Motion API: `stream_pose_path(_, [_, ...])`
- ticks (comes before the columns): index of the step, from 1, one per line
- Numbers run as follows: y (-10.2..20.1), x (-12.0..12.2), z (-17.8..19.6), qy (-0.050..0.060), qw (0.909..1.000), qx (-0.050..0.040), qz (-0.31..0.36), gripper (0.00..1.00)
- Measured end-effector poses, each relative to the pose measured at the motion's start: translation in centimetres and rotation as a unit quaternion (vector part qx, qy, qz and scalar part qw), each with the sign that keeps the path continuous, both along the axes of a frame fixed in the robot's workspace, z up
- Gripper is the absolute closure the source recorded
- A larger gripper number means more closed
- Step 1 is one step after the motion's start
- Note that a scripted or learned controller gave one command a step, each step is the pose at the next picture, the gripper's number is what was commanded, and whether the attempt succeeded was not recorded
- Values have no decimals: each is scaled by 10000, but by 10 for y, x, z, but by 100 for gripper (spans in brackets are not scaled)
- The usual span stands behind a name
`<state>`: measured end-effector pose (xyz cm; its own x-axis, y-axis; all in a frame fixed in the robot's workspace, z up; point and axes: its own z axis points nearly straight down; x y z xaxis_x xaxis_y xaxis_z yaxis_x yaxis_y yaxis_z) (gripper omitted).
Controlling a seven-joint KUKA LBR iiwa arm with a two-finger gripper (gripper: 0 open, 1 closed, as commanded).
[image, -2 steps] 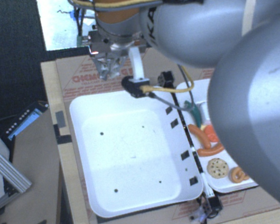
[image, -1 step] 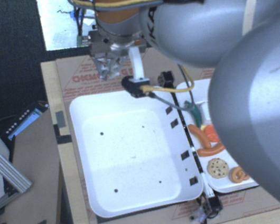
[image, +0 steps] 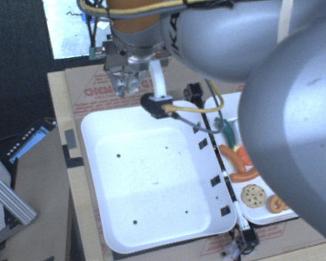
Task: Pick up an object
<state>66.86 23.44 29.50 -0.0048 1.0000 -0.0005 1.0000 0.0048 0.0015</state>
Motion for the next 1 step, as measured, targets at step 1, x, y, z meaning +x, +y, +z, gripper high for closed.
stream_pose_path(1, [0,0,45,-20,10000,15,4,100])
